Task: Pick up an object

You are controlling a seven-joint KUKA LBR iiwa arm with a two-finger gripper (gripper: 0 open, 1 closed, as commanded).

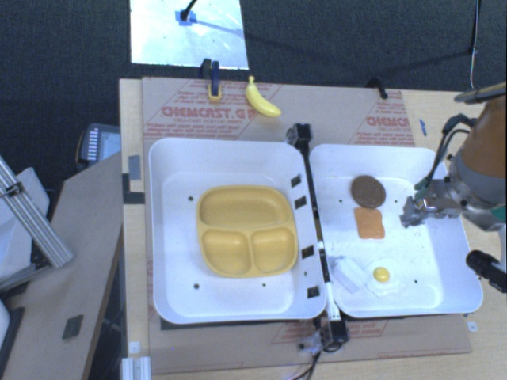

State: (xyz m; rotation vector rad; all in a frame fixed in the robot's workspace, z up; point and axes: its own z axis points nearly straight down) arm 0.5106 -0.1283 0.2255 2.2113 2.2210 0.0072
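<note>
Nothing grabbed yet

The claw (412,212) hangs right of the orange toast piece (369,223); can't tell its state, but nothing's visibly in it, so the pick looks undone.

White bins (170,212) hold a yellow tray (242,229), brown disc (367,191), orange slab (369,224) and white-and-yellow egg (382,277).

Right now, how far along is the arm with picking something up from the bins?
Nothing looks picked yet. The brown round patty, the orange square piece and the fried egg all lie on the floor of the right bin. In hand: the gripper sits low over that bin's right side, apart from the orange piece, with nothing seen between its fingers. Left: closing on an object and lifting it.
</note>
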